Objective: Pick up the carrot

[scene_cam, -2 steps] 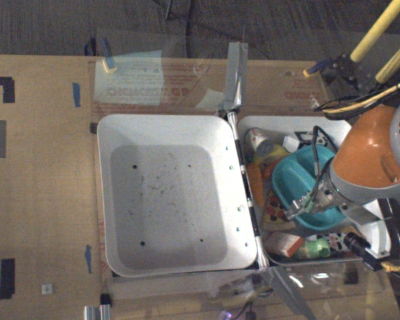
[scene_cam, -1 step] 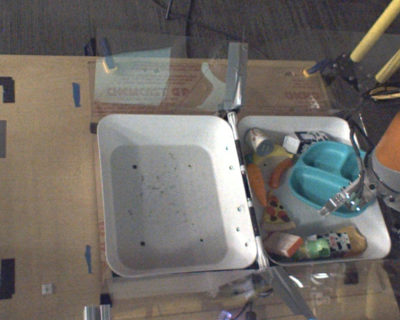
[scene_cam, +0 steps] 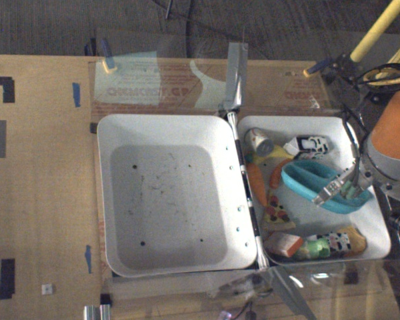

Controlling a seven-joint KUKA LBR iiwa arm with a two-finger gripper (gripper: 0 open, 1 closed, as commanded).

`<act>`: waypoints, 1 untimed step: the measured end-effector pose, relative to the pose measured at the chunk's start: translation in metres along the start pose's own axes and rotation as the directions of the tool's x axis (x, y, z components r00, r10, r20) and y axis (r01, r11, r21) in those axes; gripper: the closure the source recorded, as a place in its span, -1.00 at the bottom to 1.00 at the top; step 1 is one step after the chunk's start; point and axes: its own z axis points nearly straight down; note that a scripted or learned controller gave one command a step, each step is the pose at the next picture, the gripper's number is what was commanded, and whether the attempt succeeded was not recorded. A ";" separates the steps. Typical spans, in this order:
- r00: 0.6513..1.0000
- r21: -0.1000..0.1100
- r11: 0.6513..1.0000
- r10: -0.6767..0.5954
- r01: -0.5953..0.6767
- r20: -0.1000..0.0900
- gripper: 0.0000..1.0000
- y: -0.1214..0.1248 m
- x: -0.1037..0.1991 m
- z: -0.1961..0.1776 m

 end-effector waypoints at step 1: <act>1.000 -0.001 1.000 0.003 -0.003 0.004 -1.00 -0.001 -0.002 -0.001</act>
